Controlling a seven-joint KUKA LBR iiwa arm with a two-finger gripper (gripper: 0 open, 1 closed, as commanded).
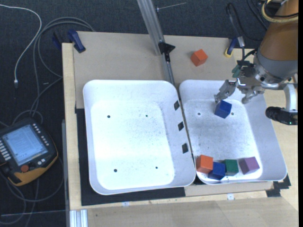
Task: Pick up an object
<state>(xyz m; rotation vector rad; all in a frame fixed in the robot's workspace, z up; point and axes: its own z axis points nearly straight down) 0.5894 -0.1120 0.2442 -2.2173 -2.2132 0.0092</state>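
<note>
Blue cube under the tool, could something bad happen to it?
Maybe. The blue cube sits below the tool, a bit toward the near side and tilted, so a grab might only clip a corner and knock it away. Whether the tool grips it at all I cannot tell; if the grip is weak, the cube could drop back into the right bin and roll toward the four cubes along the bin's near edge, beginning with the orange cube.

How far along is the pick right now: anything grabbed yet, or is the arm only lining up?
Done: the gripper has reached the right bin, just above the blue cube. In hand: nothing that I can confirm; the cube sits below the fingers, not visibly between them. Left: closing on it and lifting. The orange, green and purple blocks lie untouched along the bin's near edge.
</note>
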